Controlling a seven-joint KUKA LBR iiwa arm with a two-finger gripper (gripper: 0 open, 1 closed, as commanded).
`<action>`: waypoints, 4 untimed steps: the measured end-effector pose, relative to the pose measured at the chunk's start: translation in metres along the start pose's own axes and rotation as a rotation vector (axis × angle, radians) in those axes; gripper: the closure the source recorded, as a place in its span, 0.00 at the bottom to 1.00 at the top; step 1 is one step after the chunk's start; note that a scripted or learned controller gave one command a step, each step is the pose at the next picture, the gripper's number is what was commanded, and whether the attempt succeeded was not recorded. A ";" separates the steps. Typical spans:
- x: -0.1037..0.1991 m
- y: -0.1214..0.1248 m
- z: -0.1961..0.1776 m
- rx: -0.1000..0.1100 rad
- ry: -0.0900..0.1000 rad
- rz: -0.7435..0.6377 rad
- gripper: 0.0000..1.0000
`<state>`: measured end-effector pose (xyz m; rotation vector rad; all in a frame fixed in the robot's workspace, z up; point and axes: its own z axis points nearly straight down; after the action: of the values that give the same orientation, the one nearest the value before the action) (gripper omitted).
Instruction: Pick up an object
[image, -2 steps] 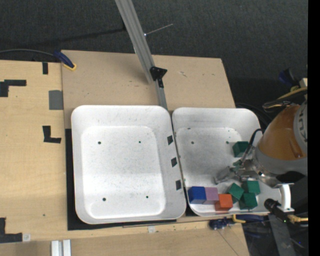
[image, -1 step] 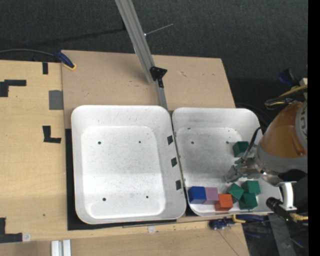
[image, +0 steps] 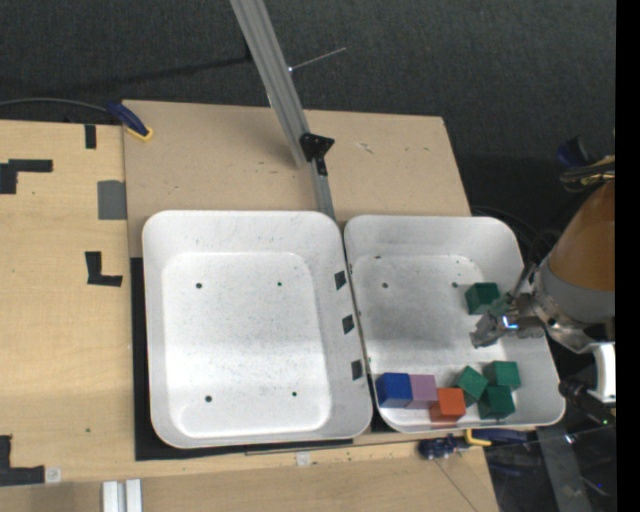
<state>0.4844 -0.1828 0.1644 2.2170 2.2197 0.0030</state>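
The claw (image: 497, 325) sits low over the right side of the right bin (image: 420, 235), at the middle right of the frame, and honestly it's too blurry to tell how it's set. Just above it, pretty much touching, is a lone green block (image: 482, 296). The arm (image: 590, 265) comes in from the right edge, orange band showing. Down along the bin's bottom wall there's a cluster: a blue block (image: 394, 388), a purple block (image: 423, 388), an orange block (image: 449, 403), and three more green blocks (image: 490, 387) bunched at the lower right corner. The left bin (image: 245, 325) sits right beside it on the table (image: 210, 150).
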 end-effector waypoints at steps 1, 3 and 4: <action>-0.005 0.001 -0.043 0.001 0.000 0.000 1.00; 0.040 0.018 -0.110 0.004 0.003 -0.005 1.00; 0.090 0.047 -0.099 0.006 0.003 -0.005 1.00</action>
<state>0.5309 -0.0925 0.2634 2.2155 2.2300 -0.0007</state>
